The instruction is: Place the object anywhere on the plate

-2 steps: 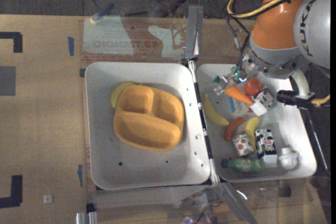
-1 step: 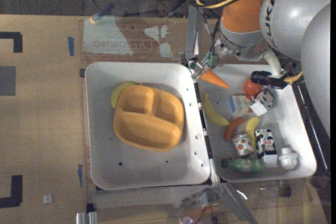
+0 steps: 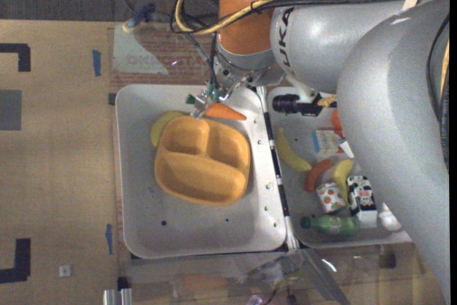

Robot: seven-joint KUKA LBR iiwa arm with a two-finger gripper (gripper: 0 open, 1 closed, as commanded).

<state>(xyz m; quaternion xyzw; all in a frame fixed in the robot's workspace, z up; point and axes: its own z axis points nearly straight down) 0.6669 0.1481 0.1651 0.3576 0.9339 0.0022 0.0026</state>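
In the left bin (image 3: 136, 175) sits the orange divided plate (image 3: 203, 161), with a yellow piece (image 3: 163, 123) tucked at its upper left edge and a carrot (image 3: 223, 111) lying against its upper rim, not clearly inside any compartment. The hand (image 3: 208, 98) hangs just above the carrot's green end, and whether it is apart or clamped I cannot tell. I judge the carrying step nearly done; next, the carrot needs to settle fully onto the plate.

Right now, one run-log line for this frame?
end effector: over left bin, at plate's far edge | carrot: beside plate rim, not on it | plate: left bin | placement: pending
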